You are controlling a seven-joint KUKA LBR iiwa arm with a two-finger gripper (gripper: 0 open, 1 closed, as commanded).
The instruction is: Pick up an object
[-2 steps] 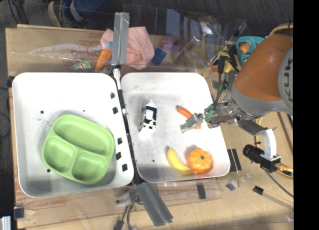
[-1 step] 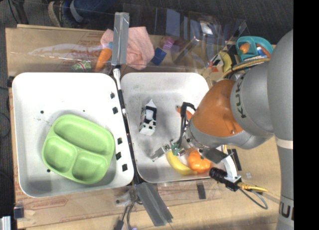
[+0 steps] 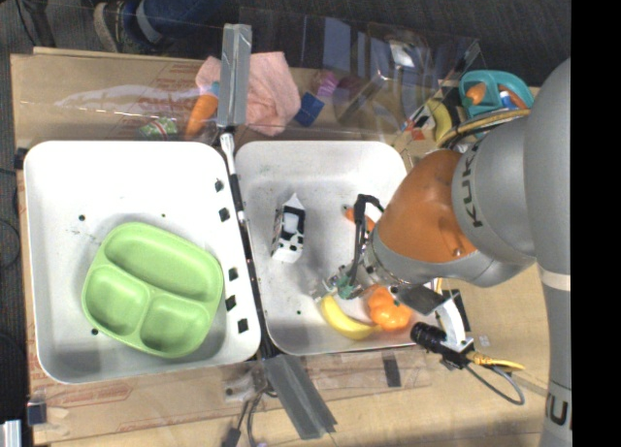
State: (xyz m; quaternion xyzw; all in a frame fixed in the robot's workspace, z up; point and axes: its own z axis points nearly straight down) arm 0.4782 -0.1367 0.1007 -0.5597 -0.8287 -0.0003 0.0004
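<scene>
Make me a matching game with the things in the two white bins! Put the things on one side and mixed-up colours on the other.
Things:
1. divided plate
2. banana
3. toy cow
4. round fruit

Colours:
A. orange
B. black and white
C. green
D. yellow

Pairs: 1-C, 2-D, 3-B, 4-A

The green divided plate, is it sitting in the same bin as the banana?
No, the green divided plate lies in the left bin, while the banana lies in the right bin.
</scene>
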